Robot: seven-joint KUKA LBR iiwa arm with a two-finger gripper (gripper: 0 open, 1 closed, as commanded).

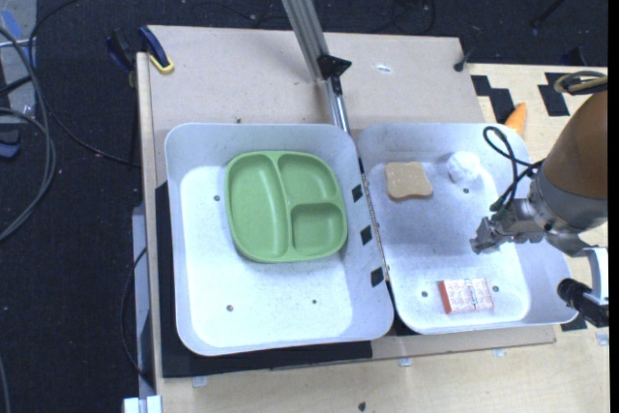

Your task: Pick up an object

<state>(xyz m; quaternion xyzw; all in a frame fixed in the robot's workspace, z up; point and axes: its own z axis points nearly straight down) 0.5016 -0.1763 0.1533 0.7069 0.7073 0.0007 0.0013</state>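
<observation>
The right bin holds a tan slice of bread near its back left, a small white lump near its back, and a red and white packet near its front. My gripper hangs over the right side of that bin, above and a little right of the packet. It is apart from all three things and nothing shows between its fingers. The grey arm with its orange band comes in from the right.
The left bin carries a green divided plate. A metal pole slants down to the gap between the bins. An orange item lies on the bench behind the right bin.
</observation>
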